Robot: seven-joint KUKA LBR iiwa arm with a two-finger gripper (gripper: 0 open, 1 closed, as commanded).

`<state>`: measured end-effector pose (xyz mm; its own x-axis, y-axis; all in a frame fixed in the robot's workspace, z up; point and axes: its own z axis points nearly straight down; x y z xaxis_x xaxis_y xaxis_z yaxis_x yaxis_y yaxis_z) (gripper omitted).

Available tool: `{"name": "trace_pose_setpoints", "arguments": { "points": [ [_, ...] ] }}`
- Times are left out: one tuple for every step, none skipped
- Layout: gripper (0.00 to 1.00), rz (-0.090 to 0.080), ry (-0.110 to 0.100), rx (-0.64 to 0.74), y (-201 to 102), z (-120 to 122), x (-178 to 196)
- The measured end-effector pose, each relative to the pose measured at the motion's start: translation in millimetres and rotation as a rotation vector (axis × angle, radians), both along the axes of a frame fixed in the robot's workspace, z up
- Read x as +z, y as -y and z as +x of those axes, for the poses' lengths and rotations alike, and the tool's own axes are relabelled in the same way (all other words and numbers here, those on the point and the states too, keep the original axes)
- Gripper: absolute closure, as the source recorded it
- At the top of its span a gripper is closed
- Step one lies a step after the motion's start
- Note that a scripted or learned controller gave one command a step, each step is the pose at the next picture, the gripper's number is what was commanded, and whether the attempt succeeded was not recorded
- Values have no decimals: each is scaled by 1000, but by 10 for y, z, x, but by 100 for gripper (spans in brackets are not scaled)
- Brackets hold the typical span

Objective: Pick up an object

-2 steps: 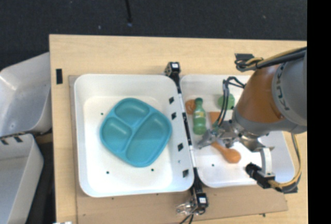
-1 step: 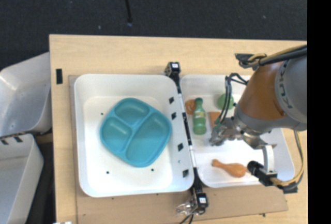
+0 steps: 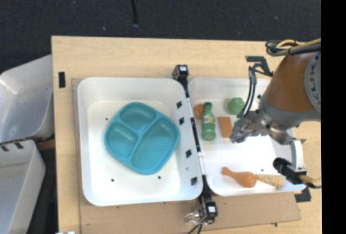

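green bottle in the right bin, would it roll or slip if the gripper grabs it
The green bottle lies on its side, so a nudge would probably roll it. It looks like smooth, rigid plastic, likely light and possibly slippery between fingers.

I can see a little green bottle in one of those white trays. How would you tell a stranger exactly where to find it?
Look at the right-hand white bin, the one the grey and orange arm reaches into. Near its left wall lies the green bottle, lengthwise, between an orange piece and an orange block. It is long and capped, unlike the round green lump.
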<state>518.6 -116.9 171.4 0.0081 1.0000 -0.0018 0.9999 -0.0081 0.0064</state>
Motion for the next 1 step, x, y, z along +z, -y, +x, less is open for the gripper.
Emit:
{"name": "trace_pose_setpoints", "arguments": {
  "points": [
    [100,0,0,11,12,18,512]
  ]
}}
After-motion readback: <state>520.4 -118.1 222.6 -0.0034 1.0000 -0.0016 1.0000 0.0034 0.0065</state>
